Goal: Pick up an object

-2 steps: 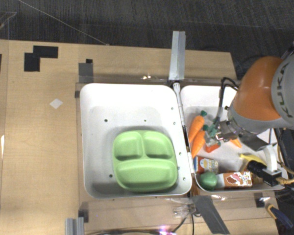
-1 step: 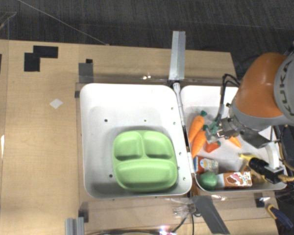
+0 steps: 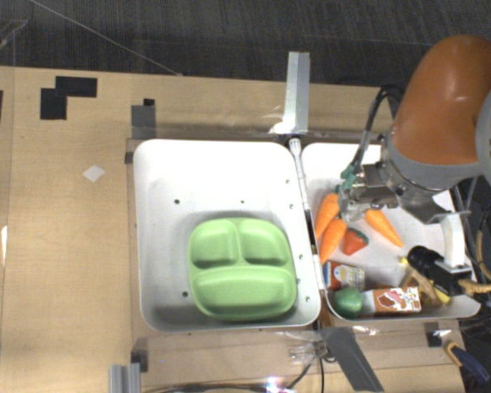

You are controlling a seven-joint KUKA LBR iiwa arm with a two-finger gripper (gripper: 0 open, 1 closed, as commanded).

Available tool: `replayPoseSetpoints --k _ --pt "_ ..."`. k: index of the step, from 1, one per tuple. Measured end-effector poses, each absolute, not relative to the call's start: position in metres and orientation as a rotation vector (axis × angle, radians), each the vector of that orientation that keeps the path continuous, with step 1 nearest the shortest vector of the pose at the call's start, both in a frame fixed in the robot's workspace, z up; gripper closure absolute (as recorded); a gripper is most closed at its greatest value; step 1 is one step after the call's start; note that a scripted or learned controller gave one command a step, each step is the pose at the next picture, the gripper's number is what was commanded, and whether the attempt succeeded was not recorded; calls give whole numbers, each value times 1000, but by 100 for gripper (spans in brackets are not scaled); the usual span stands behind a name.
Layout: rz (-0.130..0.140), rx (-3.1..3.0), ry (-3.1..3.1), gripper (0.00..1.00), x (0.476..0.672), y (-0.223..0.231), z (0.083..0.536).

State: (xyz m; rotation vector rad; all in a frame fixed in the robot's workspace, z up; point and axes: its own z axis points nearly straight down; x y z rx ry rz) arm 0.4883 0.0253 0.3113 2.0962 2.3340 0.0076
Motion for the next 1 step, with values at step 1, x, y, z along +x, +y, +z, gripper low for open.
replayPoseSetpoints --k 1 --pt "8 1961 2448 100 488 60 409"
